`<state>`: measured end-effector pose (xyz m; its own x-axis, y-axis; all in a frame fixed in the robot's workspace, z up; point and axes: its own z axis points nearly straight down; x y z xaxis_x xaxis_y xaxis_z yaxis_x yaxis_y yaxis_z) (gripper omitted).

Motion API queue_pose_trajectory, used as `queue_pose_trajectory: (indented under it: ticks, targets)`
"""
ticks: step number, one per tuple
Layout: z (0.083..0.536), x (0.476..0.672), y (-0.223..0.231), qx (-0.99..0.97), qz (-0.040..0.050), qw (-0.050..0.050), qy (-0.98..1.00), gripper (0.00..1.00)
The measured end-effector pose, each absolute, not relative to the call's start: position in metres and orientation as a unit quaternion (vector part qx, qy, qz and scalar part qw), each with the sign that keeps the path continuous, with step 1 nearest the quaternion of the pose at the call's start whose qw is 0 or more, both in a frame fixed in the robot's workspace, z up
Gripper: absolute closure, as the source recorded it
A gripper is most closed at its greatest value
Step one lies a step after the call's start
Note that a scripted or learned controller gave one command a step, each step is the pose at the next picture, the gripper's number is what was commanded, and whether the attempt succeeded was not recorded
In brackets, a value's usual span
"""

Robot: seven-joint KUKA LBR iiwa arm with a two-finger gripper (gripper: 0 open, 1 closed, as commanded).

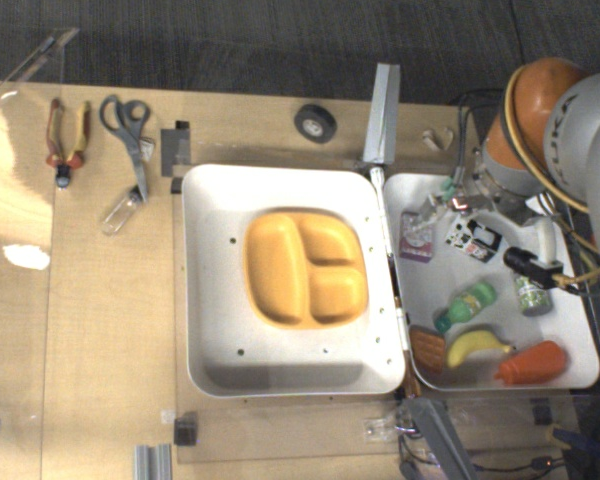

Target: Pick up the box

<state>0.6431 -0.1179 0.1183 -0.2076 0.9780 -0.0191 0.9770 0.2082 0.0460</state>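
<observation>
We saw the claw (458, 200) low over the right bin's (580, 368) far corner, near the box (416, 236) — its opening we could not tell.

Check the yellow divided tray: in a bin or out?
In. The yellow divided tray lies flat inside the left white bin.

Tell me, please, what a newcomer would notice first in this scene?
Probably the yellow divided tray, sitting alone in the middle of the left bin. Next comes the clutter in the right bin: a banana, a green bottle and an orange-red toy, with the grey arm above its far corner.
</observation>
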Motion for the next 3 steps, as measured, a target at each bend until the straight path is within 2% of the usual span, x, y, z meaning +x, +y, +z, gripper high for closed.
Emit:
queue_pose_trajectory:
  ticks: [1, 2, 3]
  targets:
    - [0.092, 0.633, -0.088, 0.669, 0.005, 0.007, 0.743, 0.0]
    - [0.101, 0.634, -0.088, 0.668, 0.0051, 0.008, 0.744, 1.0]
    - [0.208, 0.633, -0.082, 0.7, 0.0022, 0.003, 0.714, 1.0]
